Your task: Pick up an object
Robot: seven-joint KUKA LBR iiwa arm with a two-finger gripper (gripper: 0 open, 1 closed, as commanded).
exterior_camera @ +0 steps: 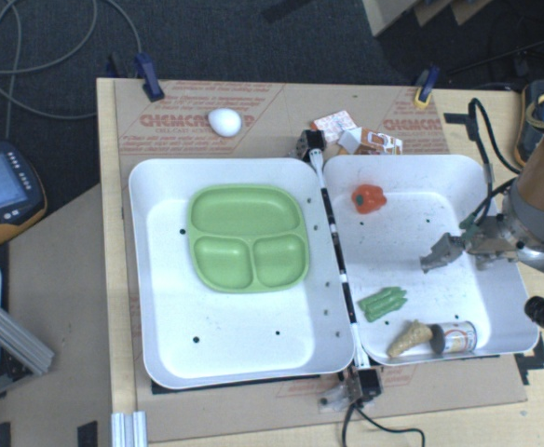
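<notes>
two shallow white bins sit side by side on the bench, clipped together along their shared edge, so there is a left bin (160, 333) and a right bin (412, 170) to work between. the left bin carries one green divided tray (249, 237), lying flat with its three compartments up. the one grey arm (537, 203) reaches in from the right and hangs its gripper (437, 256) over the bare middle of the right bin, probably poised to choose among the pieces there. its fingers are too small and blurred to judge, so i cannot tell how far apart they stand, and nothing shows between them.

the pickable things lie loose in the right bin, four in all: one green pea pod (383, 302) near the divider, one ice-cream cone (410, 338) and one small can (456, 339) at the near edge, one red pepper (369, 198) toward the far side. outside the bins, one white egg (224, 121) rests on the cardboard.
</notes>
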